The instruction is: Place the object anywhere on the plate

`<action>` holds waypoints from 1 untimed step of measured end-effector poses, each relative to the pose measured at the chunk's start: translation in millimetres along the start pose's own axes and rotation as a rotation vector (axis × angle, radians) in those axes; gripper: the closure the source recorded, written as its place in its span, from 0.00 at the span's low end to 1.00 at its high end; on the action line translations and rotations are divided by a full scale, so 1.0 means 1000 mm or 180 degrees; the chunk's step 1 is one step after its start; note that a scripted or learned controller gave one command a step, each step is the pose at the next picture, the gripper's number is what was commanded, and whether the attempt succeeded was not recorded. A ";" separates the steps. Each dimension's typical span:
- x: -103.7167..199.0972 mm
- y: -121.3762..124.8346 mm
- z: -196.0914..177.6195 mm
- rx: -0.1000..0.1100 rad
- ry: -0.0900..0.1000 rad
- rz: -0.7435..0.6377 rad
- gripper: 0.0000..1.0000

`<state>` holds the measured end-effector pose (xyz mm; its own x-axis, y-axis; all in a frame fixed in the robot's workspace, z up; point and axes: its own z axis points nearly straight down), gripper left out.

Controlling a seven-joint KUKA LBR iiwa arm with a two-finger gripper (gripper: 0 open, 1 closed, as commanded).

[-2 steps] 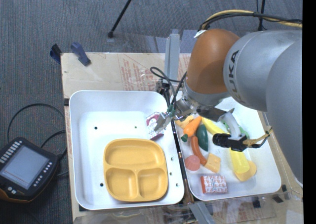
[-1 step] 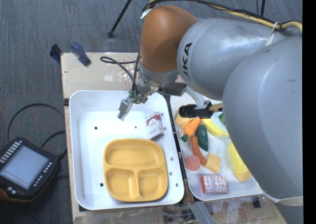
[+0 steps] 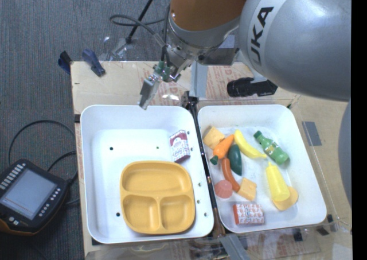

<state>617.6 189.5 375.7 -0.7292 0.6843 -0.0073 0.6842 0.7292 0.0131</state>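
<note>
1. The hand [image 3: 150, 88] hangs above the far rim of the left bin [image 3: 92, 138]; whether it is clenched, I cannot tell
2. The small red-and-white carton [image 3: 180, 145] lies just beyond the yellow plate [image 3: 157, 197]

**A:** Your gripper [image 3: 147, 93] hangs over the far rim of the left bin [image 3: 92, 138], near its middle, carrying nothing you can see.

**B:** And your plate?

**A:** The yellow plate [image 3: 157, 197] with three compartments lies toward the near right corner of that bin. A small red-and-white carton [image 3: 180, 146] sits just beyond its far right edge, against the bin's right wall.

**B:** The right bin [image 3: 307, 155]?

**A:** Crowded: you've got a banana [image 3: 248, 144], a carrot [image 3: 223, 146], a green bottle [image 3: 272, 148], a yellow bottle [image 3: 277, 181] and a red-and-white packet [image 3: 249, 214] by the near rim.
</note>
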 end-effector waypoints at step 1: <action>0.032 0.011 0.123 0.0054 0.0045 -0.1115 0.00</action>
<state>603.4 219.7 252.5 -0.9198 0.3924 0.0055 0.3923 0.9198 -0.0045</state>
